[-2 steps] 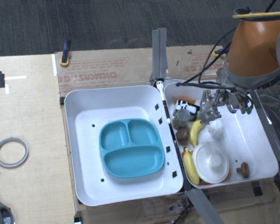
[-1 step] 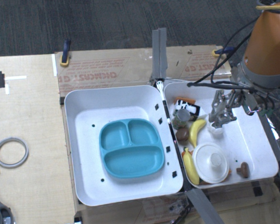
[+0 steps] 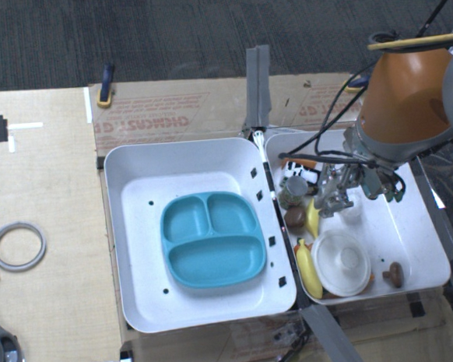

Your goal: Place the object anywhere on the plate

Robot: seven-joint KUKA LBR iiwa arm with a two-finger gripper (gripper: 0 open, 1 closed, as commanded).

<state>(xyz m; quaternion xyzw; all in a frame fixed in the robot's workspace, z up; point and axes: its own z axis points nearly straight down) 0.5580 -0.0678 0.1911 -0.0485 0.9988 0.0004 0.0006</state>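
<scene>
Blue divided plate [image 3: 213, 239] sits mid-left bin [image 3: 128, 223], bare; your jaws [image 3: 333, 195] hang over the right bin [image 3: 417, 224].

You can't tell whether the jaws are spread or pinching anything (too cluttered there). Bananas [image 3: 307, 267] and a white bowl [image 3: 342, 262] lie near the right bin's left wall and front edge; a small brown object [image 3: 393, 274] rests near its front-right corner.

**Open plate, crowded right bin**

The blue plate [image 3: 213, 240] lies alone in the left bin [image 3: 128, 223], open from above. In the right bin [image 3: 419, 247], bananas [image 3: 307, 267], a white bowl [image 3: 342, 263] and small items crowd the left wall, hemming the pincer [image 3: 337, 193].
</scene>
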